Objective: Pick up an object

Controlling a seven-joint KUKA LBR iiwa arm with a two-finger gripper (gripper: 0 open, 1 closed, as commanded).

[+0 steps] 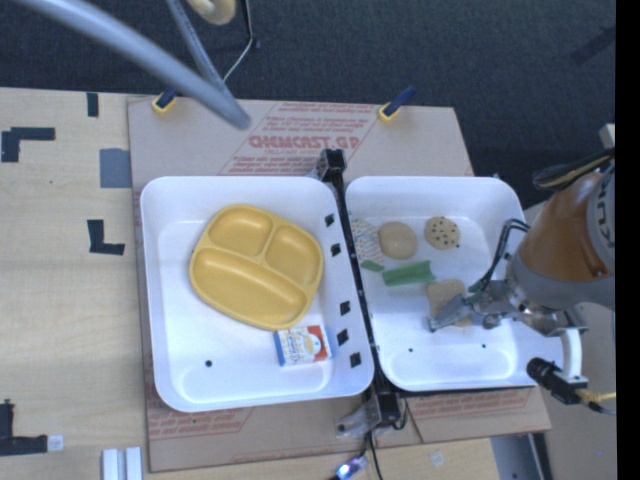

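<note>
The right bin [450, 368] holds a round tan bun [397, 239], a chocolate-chip cookie [441, 232], a green strip [407, 272], a small tan wedge [444, 291] and a pale checkered piece [364, 237]. My gripper [450, 314] reaches in from the right and sits low in this bin, just in front of the tan wedge and touching or nearly touching its near edge. The view does not show anything held by it. The arm's orange band [560, 238] hangs over the bin's right rim.
The left bin [170, 368] carries a yellow divided plate [258, 265] and a small red, white and blue packet [301, 345]. A black divider [345, 268] with clips runs between the bins. Cables trail at the gripper's right.
</note>
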